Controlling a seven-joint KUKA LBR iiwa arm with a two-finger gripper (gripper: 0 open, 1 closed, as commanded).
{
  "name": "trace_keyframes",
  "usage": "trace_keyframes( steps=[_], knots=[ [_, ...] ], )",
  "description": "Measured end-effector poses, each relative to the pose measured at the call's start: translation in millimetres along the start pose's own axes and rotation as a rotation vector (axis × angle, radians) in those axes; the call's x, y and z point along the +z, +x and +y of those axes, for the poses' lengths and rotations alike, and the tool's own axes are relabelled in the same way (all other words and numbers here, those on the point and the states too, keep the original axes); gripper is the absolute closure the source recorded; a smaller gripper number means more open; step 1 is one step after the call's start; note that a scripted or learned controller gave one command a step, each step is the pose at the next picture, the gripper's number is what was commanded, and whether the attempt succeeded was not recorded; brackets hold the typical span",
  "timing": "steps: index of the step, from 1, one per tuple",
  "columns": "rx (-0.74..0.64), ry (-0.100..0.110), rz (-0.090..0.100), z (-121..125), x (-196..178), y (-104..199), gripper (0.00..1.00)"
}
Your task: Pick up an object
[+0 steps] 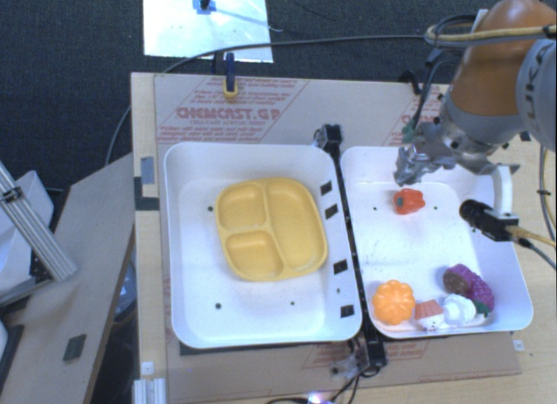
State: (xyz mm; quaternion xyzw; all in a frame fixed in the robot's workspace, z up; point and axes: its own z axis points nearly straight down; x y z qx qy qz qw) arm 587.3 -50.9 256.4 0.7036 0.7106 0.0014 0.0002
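A small red tomato-like toy [408, 201] lies in the right bin [383, 245], near its far side. My gripper [409, 170] hangs just above and behind it, close to the toy's top; I cannot make out a gap between its fingers. Near the bin's front edge sit an orange pumpkin toy [393, 301], a small pink-and-white piece [429, 313], a white piece [459, 309] and a purple grape bunch [471, 285]. Nothing is visibly held.
The left bin [187, 245] holds a yellow divided plate [265, 226]. A black divider [341, 219] runs between the bins. A black cylindrical part [484, 218] of the arm juts over the right bin's right side. A low table [78, 245] stands at left.
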Motion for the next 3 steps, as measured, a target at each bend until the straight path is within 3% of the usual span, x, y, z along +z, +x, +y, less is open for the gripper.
trace_keyframes(
  steps=[1, 3],
  knots=[
    [0.001, 0.001, -0.001, -4.3, 5.6, 49.4, 1.00],
    [0.000, 0.000, 0.001, 14.4, 1.6, 154.6, 1.00]
  ],
)
